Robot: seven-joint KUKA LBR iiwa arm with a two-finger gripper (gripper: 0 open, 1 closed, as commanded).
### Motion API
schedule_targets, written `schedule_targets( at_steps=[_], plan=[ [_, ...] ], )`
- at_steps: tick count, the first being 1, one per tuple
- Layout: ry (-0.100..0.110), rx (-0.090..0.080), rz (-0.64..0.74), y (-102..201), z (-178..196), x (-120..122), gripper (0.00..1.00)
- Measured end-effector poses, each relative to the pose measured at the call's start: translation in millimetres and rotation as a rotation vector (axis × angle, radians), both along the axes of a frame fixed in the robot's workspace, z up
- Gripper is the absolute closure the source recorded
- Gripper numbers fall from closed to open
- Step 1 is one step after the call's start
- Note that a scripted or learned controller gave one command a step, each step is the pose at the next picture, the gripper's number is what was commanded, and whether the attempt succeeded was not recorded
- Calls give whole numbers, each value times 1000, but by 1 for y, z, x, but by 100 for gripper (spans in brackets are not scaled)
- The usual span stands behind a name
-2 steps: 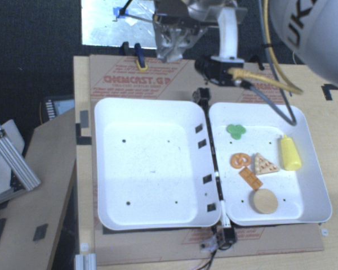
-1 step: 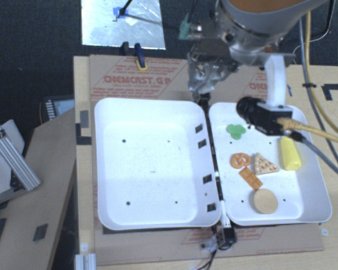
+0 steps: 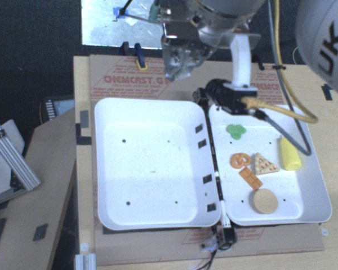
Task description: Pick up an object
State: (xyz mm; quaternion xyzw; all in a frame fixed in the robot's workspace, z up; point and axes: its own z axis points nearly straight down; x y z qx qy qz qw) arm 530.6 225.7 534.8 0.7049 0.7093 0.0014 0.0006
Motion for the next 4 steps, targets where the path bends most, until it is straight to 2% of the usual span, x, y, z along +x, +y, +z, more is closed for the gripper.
schedule_targets(
  at_steps=[1, 2, 3, 4],
  plan=[
    [0, 0, -1, 9, 0, 6, 100],
    [1, 0, -1, 9, 0, 6, 0],
    [1, 0, -1, 9, 0, 6, 0],
    [-1, 1, 3, 9, 12, 6, 100]
  ],
)
